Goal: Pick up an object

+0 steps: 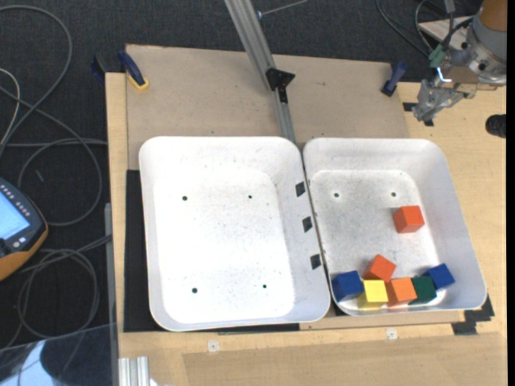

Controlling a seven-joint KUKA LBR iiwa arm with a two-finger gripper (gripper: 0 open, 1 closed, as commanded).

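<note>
The right bin (451, 183) holds several small blocks. An orange block (409, 218) lies alone near its right wall. Along the bin's front edge sit a blue block (347, 284), a yellow block (375, 291), an orange block (382, 266), another orange block (400, 290), a green block (424, 287) and a second blue block (440, 276). My gripper (432, 108) hangs at the upper right, beyond the right bin's far corner and well above the blocks. Nothing shows between its fingers.
The left bin (153, 215) stands beside the right one. A slanted metal rail (257, 47) runs down to the gap between the bins. Blue clamps (133, 69) (393, 78) grip the board's far edge. Cables lie on the floor at left.
</note>
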